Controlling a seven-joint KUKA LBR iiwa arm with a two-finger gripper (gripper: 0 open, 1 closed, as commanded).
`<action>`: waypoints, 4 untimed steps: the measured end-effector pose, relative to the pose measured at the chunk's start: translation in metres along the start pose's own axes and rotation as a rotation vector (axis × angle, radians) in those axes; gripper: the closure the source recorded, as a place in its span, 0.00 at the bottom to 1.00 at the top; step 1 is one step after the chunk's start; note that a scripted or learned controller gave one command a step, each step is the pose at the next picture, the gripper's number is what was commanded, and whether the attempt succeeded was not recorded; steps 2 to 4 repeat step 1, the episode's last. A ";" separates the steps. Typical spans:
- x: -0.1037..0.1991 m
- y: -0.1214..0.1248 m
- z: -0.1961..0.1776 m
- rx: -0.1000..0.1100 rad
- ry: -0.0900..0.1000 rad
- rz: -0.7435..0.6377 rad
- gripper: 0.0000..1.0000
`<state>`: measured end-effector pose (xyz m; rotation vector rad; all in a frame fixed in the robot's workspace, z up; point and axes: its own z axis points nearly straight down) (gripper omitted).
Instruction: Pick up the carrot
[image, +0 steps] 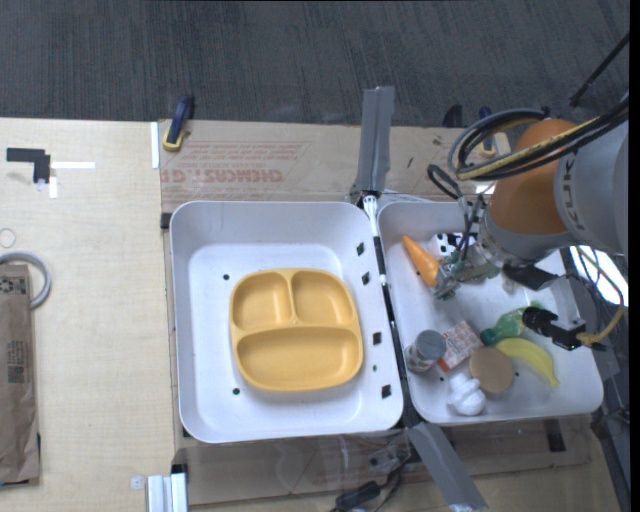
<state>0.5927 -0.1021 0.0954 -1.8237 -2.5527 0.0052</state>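
Dark carpet is showing behind a pale bench carrying two white bins; the left bin is holding a yellow tray, and the right bin is holding the arm, a banana and small clutter. The carrot is lying near that bin's upper left corner, just beside the gripper; whether the jaws are gaping or closed, I cannot tell. It is probably light, stiff and smooth; gripping across its thick middle seems safest.

The bench bears two white bins, cardboard and perhaps a paper bag.
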 end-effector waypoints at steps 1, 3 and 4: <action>0.030 0.049 -0.088 0.025 0.003 0.157 1.00; 0.030 0.049 -0.088 0.025 0.003 0.157 1.00; 0.030 0.049 -0.088 0.025 0.003 0.157 1.00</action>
